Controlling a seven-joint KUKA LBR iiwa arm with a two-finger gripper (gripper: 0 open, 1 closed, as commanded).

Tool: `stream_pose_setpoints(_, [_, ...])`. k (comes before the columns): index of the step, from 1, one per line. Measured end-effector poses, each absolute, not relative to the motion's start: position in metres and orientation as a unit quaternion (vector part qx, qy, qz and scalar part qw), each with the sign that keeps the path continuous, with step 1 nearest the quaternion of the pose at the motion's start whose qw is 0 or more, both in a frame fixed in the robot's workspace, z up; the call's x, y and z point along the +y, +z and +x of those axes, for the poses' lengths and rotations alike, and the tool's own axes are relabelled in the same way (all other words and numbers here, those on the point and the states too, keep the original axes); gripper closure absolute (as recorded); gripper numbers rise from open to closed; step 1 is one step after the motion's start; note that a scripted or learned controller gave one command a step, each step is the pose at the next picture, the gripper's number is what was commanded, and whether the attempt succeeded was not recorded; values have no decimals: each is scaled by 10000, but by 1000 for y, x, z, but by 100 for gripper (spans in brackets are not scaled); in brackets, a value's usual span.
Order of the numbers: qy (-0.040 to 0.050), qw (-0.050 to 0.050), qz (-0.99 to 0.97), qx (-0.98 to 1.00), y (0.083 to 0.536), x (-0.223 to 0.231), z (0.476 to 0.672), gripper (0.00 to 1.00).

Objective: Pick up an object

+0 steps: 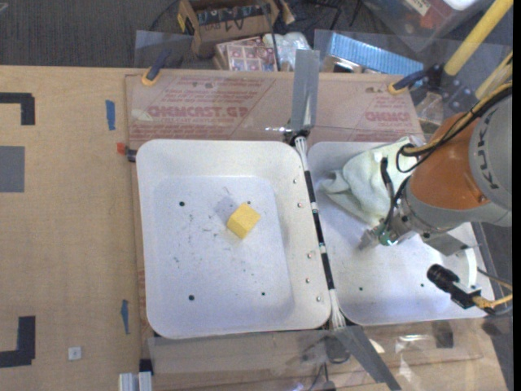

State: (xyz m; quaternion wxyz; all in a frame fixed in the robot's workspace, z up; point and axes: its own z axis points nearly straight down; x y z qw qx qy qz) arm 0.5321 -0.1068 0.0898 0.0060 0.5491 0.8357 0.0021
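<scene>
Your gripper (pixel 381 236) sits low in the right bin (pixel 391 296), state can't tell; the cloth (pixel 365 184) beside it looks soft, so pinch a fold.

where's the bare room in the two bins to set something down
Left bin: only the yellow block near its middle, bare floor all around it out to the walls. Right bin: the near floor by the divider is bare; its far half is crowded by the pale cloth and the gripper.
</scene>
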Motion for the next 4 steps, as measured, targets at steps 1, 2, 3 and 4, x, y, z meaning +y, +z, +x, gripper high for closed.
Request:
stream_pose_setpoints(1, [1, 8, 6033, 7975, 184, -55, 480, 100])
stream_pose_setpoints(2, [3, 11, 6736, 7391, 252, 9, 480, 100])
stream_pose_setpoints(3, [-1, 9, 7355, 6775, 359, -65, 483, 100])
stream_pose_setpoints(4, [-2, -2, 6019, 7986, 314, -28, 480, 100])
